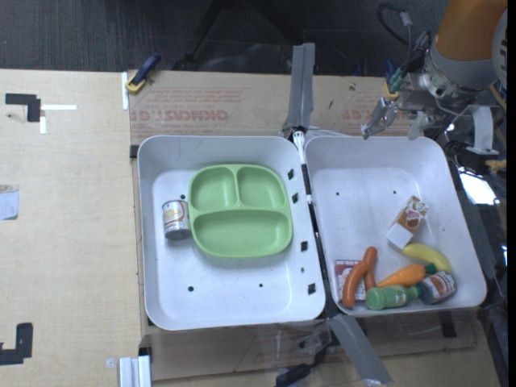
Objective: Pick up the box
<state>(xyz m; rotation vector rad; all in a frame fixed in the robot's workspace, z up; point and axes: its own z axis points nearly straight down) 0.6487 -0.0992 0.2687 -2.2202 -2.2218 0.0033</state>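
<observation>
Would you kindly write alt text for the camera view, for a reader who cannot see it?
A grey robot arm's tool hovers over the far edge of the right white bin, which holds a small box, banana, carrot, sausage and green bottle. The left bin holds a green divided plate and a can.
</observation>
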